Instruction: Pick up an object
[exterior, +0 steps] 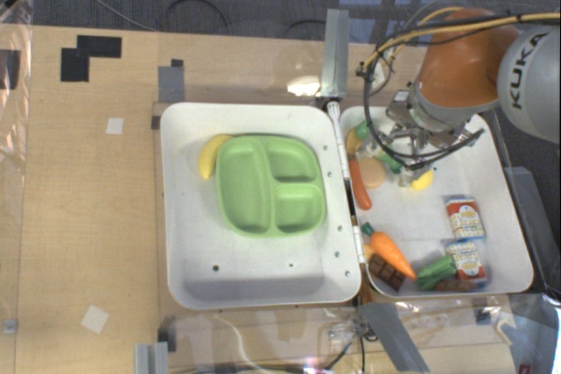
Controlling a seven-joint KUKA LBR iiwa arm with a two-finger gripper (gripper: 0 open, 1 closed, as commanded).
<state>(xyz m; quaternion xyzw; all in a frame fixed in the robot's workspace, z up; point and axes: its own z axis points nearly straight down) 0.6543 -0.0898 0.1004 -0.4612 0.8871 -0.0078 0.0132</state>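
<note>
Dark grey carpet runs along the top of the view, behind a pale wooden surface (79, 215) that carries 2 shallow white bins side by side. On the left bin (254, 280) lies a green divided plate (267, 185) with 3 compartments, and a yellow banana (209, 155) sits touching the plate's upper left edge, partly tucked beneath it.

Across the right bin (500, 215) the objects are spread in 2 loose groups. Near its left wall an orange-red sausage-shaped piece (359, 186) lies lengthwise, with a round tan object (373, 174) just beside it. A small yellow item (422, 180) rests near the middle of the bin. Toward the right side, 2 small printed packets (465, 219) sit one below the other. Along the front edge lie a carrot (388, 251), a brown chocolate-like block (386, 272) and a green piece (436, 271).

Reaching in from the right, the grey arm with its orange band (460, 61) hangs over the upper part of the right bin. Its tool (410, 160) is low among the tan object and the small yellow item, close above them; cables and the wrist cover it, so I cannot tell how far it is spread or whether it has hold of anything.
</note>
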